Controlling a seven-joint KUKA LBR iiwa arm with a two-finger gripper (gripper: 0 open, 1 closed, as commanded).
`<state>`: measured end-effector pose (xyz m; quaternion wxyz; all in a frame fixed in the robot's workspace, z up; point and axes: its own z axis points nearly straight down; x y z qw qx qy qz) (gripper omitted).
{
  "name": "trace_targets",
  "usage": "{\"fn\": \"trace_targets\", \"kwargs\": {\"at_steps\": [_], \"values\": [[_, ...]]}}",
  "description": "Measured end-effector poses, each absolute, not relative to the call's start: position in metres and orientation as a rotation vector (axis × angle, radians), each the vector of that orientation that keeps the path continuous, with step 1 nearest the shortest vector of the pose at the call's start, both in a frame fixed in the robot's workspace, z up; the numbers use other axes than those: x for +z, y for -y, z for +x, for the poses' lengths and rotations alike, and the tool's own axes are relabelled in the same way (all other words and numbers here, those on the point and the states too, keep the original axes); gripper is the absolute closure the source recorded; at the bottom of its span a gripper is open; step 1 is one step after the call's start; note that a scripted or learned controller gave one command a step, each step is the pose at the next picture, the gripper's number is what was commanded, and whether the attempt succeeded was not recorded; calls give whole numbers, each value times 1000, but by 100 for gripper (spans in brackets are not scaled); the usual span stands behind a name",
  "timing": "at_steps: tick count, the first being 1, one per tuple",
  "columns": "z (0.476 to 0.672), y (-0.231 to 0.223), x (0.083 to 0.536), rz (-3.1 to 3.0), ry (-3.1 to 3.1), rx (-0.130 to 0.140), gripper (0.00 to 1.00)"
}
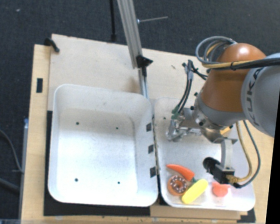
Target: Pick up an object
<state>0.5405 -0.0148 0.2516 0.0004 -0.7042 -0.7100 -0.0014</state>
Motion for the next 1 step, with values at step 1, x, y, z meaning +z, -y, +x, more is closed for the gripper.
{"fn": "trace_targets", "kwargs": {"at_steps": [1], "values": [[538,-43,242,-2212,2229,-1,100]]}}
